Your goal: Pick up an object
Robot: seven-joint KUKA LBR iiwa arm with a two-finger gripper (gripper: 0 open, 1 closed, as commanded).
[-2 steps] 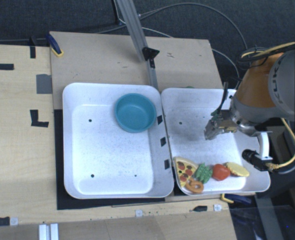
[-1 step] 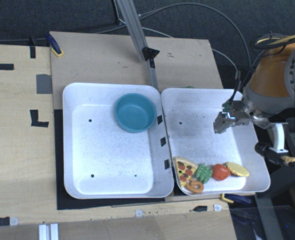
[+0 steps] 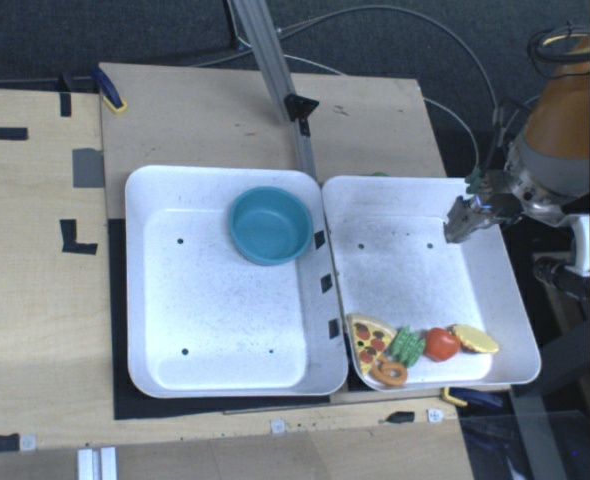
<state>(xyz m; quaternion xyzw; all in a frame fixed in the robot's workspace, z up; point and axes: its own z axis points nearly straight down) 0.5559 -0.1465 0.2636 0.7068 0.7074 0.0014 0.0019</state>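
My arm (image 3: pixel 555 138) shows a broad orange band over a rounded grey wrist housing, with a pale silver flange below it. Thin dark cables loop across its upper part, and a white block sits on its lower side. The gripper (image 3: pixel 462 220) is small, dark grey and boxy.

Evenly and fairly brightly lit from overhead, with no hard glare. Soft, short shadows under the rims of the two white bins (image 3: pixel 225 178), darkest along the near edge of the surface (image 3: pixel 35 298). Slightly washed-out whites, faint speckle on the bin floors. Mild softness and low resolution throughout; dark, underexposed floor (image 3: pixel 395 38) beyond the far edge. Grainy toward the corners.
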